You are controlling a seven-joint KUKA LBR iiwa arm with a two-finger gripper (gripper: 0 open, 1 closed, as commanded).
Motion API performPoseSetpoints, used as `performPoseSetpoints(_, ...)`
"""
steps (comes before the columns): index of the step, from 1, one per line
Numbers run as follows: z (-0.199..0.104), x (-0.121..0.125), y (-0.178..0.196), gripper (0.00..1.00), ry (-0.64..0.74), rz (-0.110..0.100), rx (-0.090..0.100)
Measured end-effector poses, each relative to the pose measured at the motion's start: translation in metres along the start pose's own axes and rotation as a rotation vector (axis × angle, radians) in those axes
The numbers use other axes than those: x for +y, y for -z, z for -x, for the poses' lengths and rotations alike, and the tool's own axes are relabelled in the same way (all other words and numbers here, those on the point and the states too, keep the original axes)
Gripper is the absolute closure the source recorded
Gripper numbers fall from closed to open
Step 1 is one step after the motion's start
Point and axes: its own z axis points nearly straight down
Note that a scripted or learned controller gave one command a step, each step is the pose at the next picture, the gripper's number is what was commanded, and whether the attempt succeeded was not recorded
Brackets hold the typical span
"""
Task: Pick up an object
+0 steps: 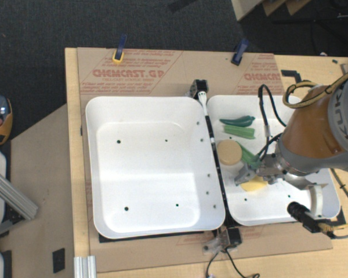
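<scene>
In the right bin (261, 212) lie several objects: a dark green curved piece (236, 121), a lighter green piece (240, 132), a tan round disc (228, 153), and a pale yellow piece (253, 185). My gripper (250, 171) is low in this bin, reaching in from the right, just below and right of the tan disc and right above the yellow piece. A small green object (249, 157) lies by its tip. The orange wrist band (307, 133) and grey body hide the bin's right side.
The left bin (148, 167) stands beside the right one, divided by a black strip with clamps (199, 89). Black cables (267, 109) loop over the right bin's rear. Cardboard (133, 71) underlies both bins, with blue clips at its far edge.
</scene>
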Motion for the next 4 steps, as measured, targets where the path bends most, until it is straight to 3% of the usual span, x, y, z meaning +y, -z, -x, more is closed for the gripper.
performPoseSetpoints(1,-0.001,0.003,0.015,1.0,0.001,0.012,-0.002)
performPoseSetpoints(2,-0.067,0.01,0.155,1.0,0.013,0.027,0.0)
performPoseSetpoints(3,-0.101,0.024,0.257,1.0,0.01,0.026,-0.001)
performPoseSetpoints(4,-0.043,-0.014,0.182,1.0,-0.004,0.001,-0.002)
